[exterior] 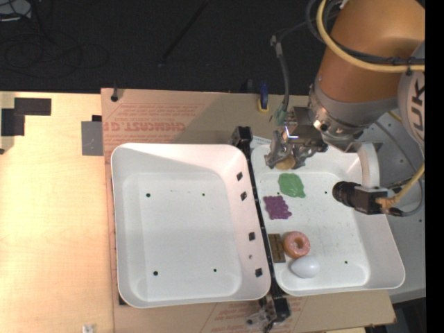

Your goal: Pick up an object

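Note:
My gripper (286, 152) hangs low over the far left corner of the right bin (386, 275). A small tan object (284, 163) shows right at its tip, partly hidden by it; whether it is gripped I cannot tell. Just in front of it lies a green leafy piece (292, 184). A purple grape cluster (277, 207) rests nearer, by the bin's left wall. Closer to the front sit a pink-frosted donut (297, 243) and a white egg-shaped thing (304, 266).
The left bin (180, 227) stands beside the right one, their walls meeting at a row of black clips (251, 236). A small brown block (275, 247) lies next to the donut. The arm's orange band (371, 30) looms over the back right.

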Motion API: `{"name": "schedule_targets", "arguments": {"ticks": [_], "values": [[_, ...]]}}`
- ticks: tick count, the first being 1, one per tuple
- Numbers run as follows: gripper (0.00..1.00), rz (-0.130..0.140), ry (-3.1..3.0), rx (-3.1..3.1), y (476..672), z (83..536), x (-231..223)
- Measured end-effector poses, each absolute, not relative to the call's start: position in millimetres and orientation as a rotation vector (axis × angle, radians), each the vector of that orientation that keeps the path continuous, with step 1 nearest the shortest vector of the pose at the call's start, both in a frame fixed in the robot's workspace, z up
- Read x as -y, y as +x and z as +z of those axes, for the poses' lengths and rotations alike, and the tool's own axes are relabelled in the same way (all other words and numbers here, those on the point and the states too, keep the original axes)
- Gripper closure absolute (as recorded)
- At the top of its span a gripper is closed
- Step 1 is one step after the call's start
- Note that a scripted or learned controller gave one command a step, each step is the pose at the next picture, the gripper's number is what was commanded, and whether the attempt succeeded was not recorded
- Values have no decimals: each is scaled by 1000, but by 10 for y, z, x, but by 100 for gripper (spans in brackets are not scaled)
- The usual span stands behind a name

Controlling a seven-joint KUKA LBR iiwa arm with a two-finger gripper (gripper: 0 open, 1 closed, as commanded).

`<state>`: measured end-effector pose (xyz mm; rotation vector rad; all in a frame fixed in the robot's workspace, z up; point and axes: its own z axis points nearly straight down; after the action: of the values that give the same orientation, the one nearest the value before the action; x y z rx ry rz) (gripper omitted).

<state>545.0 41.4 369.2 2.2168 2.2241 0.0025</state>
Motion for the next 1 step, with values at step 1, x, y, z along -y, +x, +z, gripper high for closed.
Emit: {"name": "schedule_targets", "arguments": {"ticks": [1], "values": [[100, -19, 2232, -2225, 5103, 2650, -170]]}}
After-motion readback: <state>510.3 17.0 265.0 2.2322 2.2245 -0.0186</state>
